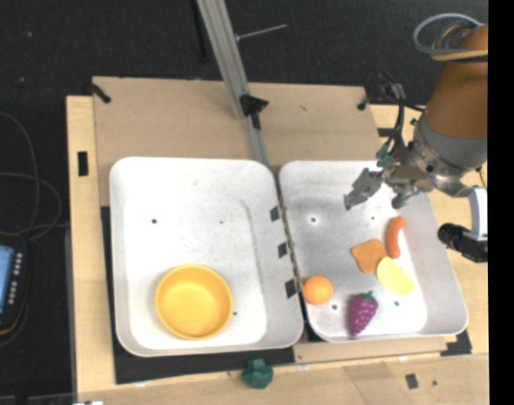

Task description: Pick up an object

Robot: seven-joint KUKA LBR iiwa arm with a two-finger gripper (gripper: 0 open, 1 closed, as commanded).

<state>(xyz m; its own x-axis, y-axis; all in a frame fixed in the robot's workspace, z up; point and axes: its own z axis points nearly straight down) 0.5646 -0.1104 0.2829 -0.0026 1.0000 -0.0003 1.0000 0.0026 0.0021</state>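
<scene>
Gripper (381, 194) hangs over the far part of the right bin (324, 184), its two dark fingers spread apart with nothing between them. One fingertip (354, 197) points toward the bin's middle; the other (402, 199) sits nearer the right wall.

All the likely picks lie in that bin's near half. A carrot (395, 235) stands closest, just below the gripper along the right wall. Beside it, touching or nearly so, are an orange wedge (369, 255) and a yellow piece (396, 276), the three crowded together. An orange (318, 289) rests against the left wall, and grapes (363, 311) lie near the front edge, each with some bare floor around it.

From where I stand, the arm looks to be choosing a target, not yet reaching for one. The carrot is the short trip, but its neighbours crowd it, so I'd want the fingers set across its narrow width, one dropping into the strip by the wall and the other between it and the wedge. A finger landing on the wedge would just shove things about. The grapes seem the safer choice: more room on both sides, and a lumpy body for the pads to bite.

The left bin (138, 192) has a yellow bowl (194, 301) in its front half, well apart from the arm.
</scene>
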